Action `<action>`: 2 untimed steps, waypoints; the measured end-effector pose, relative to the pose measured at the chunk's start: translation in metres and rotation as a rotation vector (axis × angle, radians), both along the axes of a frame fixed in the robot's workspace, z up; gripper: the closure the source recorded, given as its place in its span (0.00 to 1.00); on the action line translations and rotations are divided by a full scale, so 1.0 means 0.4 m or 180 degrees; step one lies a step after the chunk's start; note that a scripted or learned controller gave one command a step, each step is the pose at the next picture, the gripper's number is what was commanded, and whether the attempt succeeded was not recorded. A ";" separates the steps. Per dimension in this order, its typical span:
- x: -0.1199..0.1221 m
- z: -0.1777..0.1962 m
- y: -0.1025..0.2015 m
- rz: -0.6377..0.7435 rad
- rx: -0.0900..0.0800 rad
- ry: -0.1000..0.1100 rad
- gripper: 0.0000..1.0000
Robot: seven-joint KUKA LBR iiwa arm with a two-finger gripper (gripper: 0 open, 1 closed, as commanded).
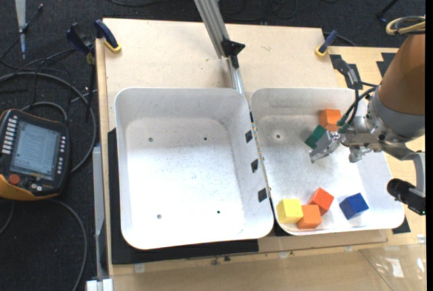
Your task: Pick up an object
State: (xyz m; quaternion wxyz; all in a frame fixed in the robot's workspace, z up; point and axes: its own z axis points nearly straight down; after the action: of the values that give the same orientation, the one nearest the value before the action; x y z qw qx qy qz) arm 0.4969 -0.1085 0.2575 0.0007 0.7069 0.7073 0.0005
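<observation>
The jaws (336, 146) are seen low inside the right bin (284, 107), beside a green block (315, 137); whether they are spread or pressed together cannot be told, and no block is seen between them. The green block lies just at the jaws' left, toward the tabletop's far edge, with an orange block (330, 118) touching or just beyond it. Six blocks are counted in the right bin: one green, three orange, one yellow, one blue. Toward the tabletop's near edge, a yellow block (291, 209), an orange block (310, 216) and a red-orange block (323, 199) are clustered together, and a blue block (353, 205) is set slightly to their right. Two white bins are counted; the left bin (135, 147) is speckled with dark flecks. The tabletop (169, 53) is pale board, with clamps at its far corners. A slanted metal rail (206, 2) crosses its far edge. Dark carpet with black cables surrounds it, and a teach pendant (32, 154) is laid on the floor at left. The arm (402, 90) enters from the right.
</observation>
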 end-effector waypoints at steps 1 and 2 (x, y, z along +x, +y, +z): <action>0.113 0.095 -0.115 -0.0007 -0.0013 -0.0019 0.00; 0.109 0.114 -0.109 0.0006 -0.0008 -0.0005 1.00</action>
State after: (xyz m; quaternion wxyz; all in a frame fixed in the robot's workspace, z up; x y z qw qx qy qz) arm 0.5404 -0.1520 0.3030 0.0021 0.7063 0.7079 0.0002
